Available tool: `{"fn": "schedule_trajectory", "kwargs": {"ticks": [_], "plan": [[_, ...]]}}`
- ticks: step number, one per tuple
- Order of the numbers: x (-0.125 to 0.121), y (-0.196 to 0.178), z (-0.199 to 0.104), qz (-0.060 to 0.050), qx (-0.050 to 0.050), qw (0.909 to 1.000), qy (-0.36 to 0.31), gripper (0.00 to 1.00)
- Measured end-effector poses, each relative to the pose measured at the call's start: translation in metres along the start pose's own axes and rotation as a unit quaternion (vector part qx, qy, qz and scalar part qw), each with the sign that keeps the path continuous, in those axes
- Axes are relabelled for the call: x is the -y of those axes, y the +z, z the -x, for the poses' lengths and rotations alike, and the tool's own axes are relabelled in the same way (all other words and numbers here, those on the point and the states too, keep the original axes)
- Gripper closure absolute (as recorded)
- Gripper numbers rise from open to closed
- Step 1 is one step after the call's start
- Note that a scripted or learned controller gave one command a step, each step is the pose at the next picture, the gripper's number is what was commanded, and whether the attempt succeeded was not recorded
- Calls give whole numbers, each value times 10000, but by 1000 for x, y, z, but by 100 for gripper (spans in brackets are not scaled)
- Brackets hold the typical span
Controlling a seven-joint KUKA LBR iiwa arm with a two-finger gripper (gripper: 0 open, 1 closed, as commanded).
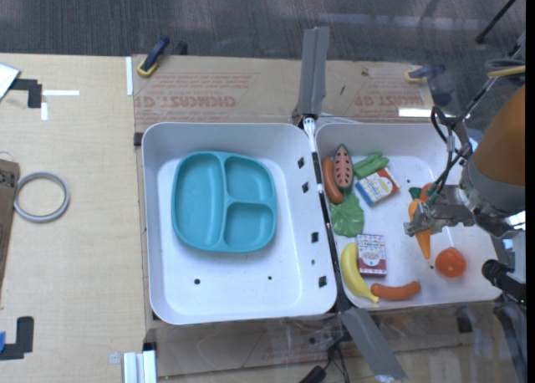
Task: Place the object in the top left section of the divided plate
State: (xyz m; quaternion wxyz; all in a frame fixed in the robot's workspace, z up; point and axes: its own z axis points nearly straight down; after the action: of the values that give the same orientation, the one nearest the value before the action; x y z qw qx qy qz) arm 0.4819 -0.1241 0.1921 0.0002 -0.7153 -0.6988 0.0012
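Robotics lab: cardboard-lined bench [67,289], twin white bins [159,206], tape roll [38,196].

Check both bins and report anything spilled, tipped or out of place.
Nothing stands out. The teal divided plate lies flat in the left bin, its sections bare. The toy foods, among them a banana and an orange ball, lie loose in the right bin, none over its rim.

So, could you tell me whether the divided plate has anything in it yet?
Empty: all three sections of the plate show bare teal.
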Motion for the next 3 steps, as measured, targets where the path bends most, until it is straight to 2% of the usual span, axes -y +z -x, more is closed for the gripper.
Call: {"fn": "schedule_trajectory", "kwargs": {"ticks": [1,2,3], "plan": [[-89,40,-30,0,0,9961,-886,100],[-113,0,-100,8,1,9919,-1272,100],[-113,0,-100,7,4,9919,-1269,0]]}}
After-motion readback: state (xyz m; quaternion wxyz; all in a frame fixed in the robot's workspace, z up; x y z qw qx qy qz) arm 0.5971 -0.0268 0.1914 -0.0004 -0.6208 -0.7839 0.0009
